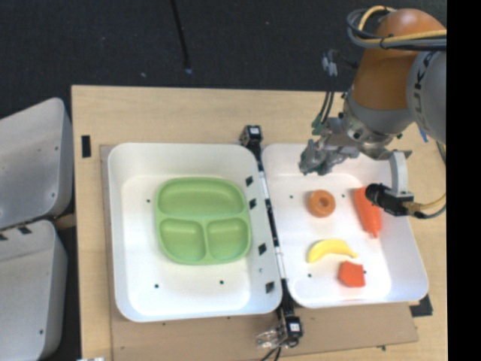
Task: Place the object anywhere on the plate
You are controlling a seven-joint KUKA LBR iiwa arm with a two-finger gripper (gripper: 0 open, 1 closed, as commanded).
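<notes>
Here's the wooden tabletop (90, 119), carrying two shallow white bins side by side. The left bin (128, 277) holds the green plate (202, 219), a three-compartment dish sitting flat near the bin's middle, with nothing on it. The right bin (398, 277) is where the small things lie. Over that bin's far edge comes the grey arm (391, 66) with its orange band, reaching in from the right, and the tool (322, 159) hangs above the bin's upper left area, just beyond the donut; from this angle whether it is spread or closed cannot be told, and nothing is seen in it. Down to the objects now: a long orange carrot (368, 210) lies along the right side of the bin, partly under a black fitting on the arm's cable. A yellow banana (331, 250) curves in the lower middle, and just beside it, toward the near right, sits a red-orange chunky piece (352, 274). The brown donut (322, 203) rests flat near the bin's centre, apart from the others. All four remain in the right bin, well apart from the plate.
</notes>
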